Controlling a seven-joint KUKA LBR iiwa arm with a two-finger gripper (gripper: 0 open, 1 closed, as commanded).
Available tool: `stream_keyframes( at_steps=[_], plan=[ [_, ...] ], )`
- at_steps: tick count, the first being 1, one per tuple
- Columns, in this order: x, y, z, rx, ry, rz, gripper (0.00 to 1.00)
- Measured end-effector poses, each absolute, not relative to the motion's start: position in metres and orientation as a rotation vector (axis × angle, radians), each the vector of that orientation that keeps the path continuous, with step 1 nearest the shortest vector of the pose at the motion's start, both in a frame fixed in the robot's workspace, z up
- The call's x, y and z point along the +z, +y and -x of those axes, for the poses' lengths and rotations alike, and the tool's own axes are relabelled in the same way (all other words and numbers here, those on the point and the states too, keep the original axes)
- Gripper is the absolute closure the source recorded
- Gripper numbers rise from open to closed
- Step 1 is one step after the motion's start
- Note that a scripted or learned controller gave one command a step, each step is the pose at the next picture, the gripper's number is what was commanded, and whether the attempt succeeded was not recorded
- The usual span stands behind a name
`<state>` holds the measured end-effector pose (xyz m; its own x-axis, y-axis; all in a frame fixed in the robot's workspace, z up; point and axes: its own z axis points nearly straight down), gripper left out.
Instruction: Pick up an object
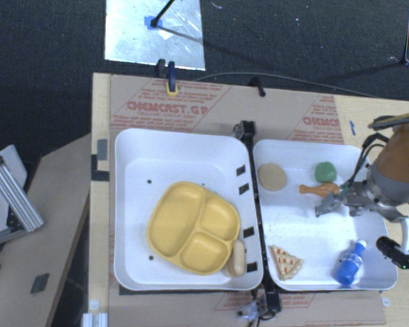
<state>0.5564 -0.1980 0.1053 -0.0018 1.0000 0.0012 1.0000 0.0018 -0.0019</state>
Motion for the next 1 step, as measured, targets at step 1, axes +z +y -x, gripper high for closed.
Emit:
stream_keyframes(
  at_steps=[1],
  plan=[
    [0.1184, -0.1987, -0.5578, -0.003, -2.227, 2.222, 1.00]
  ],
)
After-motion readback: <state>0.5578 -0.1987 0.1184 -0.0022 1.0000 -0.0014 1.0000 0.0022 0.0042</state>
